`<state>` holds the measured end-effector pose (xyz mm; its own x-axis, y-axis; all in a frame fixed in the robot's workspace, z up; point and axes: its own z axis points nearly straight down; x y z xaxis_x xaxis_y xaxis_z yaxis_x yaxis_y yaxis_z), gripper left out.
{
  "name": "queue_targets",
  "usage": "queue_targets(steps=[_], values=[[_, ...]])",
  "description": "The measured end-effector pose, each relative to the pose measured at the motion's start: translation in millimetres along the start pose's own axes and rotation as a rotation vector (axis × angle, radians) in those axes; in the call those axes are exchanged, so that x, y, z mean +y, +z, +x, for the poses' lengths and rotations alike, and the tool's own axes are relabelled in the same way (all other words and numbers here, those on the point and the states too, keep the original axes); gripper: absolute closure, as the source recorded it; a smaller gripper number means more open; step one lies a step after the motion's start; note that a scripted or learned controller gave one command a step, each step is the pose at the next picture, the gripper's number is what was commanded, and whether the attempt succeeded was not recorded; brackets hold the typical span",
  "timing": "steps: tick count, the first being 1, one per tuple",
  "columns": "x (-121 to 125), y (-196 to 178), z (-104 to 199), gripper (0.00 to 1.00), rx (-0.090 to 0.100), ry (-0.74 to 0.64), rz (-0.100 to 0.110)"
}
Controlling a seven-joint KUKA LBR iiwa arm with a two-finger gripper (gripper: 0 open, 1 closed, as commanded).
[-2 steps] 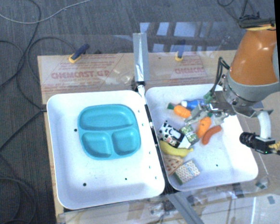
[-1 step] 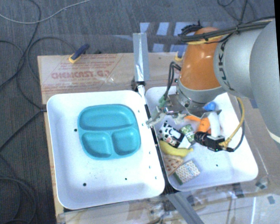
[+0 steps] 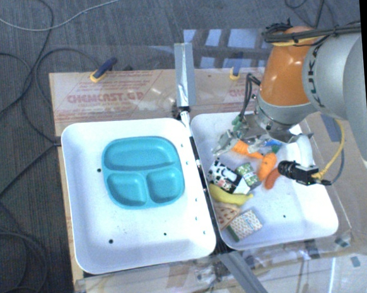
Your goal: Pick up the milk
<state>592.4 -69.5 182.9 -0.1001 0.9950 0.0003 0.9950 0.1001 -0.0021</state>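
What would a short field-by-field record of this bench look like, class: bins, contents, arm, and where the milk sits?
left bin: holds a blue divided tray
right bin: holds a heap of small things
milk: black-and-white carton at the heap's left edge, by the bin wall
banana: just below the milk, touching it
carrot: right of the milk
packet: near the front wall
arm: above the heap's far side
milk status: lying in the bin, not lifted

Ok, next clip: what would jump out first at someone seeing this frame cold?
Probably the blue divided tray, alone in the left bin. Next, the arm's orange band, low over the right bin, where small things lie piled at the near-left: a black-and-white spotted milk carton, a banana, orange carrots.
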Motion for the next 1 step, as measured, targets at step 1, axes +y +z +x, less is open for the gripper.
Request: queue_targets(steps=[1], values=[[-35.9,64.3,-15.3,0.0,-0.002,0.038,-0.01]])
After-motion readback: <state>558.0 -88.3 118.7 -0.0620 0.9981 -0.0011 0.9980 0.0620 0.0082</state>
